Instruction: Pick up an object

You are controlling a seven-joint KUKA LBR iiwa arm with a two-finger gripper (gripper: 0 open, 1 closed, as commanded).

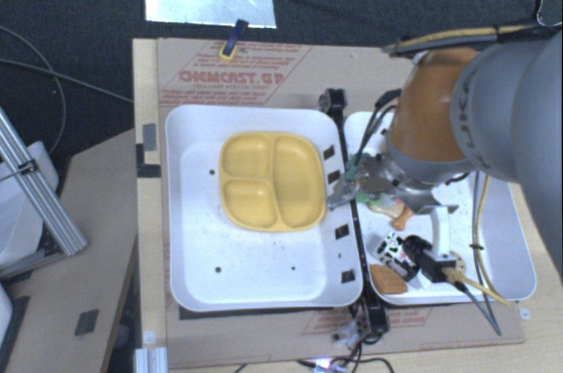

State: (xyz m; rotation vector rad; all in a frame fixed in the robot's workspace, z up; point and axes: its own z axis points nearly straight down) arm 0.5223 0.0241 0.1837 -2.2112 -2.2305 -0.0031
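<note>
Reaching in from the right, the grey arm hangs its gripper (345,191) low over the wall between the two bins. From up here it is not clear if the gripper is open or shut, and nothing can be seen held in it.

The closest thing to grab is the yellow plastic plate with three hollows (268,180). It lies flat in the left white bin (193,274), just to the left of the gripper, with its right edge very near the tip. The plate is about as wide as it is long, so no side looks easier to grab.

A small tan round thing (387,277) lies in the right white bin (515,266), lower down and under the arm. I think the plate's near edge is the best pick.
</note>
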